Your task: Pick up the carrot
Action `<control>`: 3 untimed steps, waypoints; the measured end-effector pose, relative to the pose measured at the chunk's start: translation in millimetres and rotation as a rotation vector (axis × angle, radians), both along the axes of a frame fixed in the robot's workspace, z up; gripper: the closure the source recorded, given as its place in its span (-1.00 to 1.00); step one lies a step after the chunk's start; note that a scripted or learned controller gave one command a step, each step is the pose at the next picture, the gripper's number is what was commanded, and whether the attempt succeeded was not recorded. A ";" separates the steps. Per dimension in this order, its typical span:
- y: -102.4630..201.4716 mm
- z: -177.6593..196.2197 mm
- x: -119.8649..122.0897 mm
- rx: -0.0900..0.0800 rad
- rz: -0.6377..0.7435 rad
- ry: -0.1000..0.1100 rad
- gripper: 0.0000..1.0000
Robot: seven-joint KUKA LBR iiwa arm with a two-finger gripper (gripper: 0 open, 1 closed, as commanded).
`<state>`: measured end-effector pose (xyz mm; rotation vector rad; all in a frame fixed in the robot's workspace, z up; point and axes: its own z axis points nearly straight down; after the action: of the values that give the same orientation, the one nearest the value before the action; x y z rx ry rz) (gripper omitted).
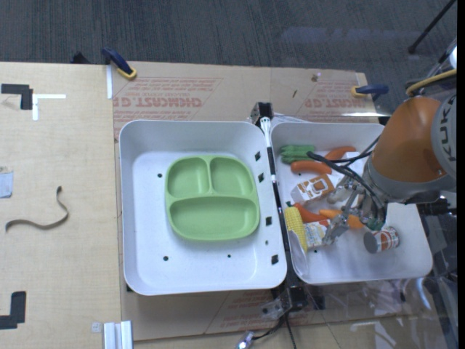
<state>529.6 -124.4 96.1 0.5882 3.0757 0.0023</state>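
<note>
The gripper [347, 220] hung low inside the right bin [407, 267], its metal fingers [340, 227] pointing down and to the view's left into the clutter. Whether those fingers stood apart or together could not be told, since cables and the wrist hardware hid the tips. Just beside the fingers, on their left, lay a small orange piece [314, 214], and another orange bit [355, 222] showed at their right; either could have been part of a carrot, but the view was too cluttered to say. Farther up from the fingers lay the clearer carrot [311, 167], a long orange shape stretched across the bin's upper part, well apart from the fingertips and not between them. A second orange shape [340, 152] lay just above it near the bin's top wall. A green toy vegetable [296, 153] lay at the carrot's upper left. Between carrot and fingers sat a white and orange carton [313, 190]. Left of the fingers a yellow corn cob [294, 222] rested by the bin's left wall, with a pale packet [314, 235] beside it. To the fingers' right a small can [381, 240] lay on its side. Beyond the dividing wall, the left bin [138, 217] held a green divided plate [213, 198].
</note>
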 end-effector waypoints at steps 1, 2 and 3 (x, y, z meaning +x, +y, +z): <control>-0.2 10.3 2.0 -0.004 0.004 -0.005 1.00; 8.8 40.7 -48.5 -0.007 0.091 -0.002 1.00; -11.6 3.9 -45.5 0.004 0.234 -0.005 1.00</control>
<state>484.1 -136.1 100.0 0.2257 3.1194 0.0117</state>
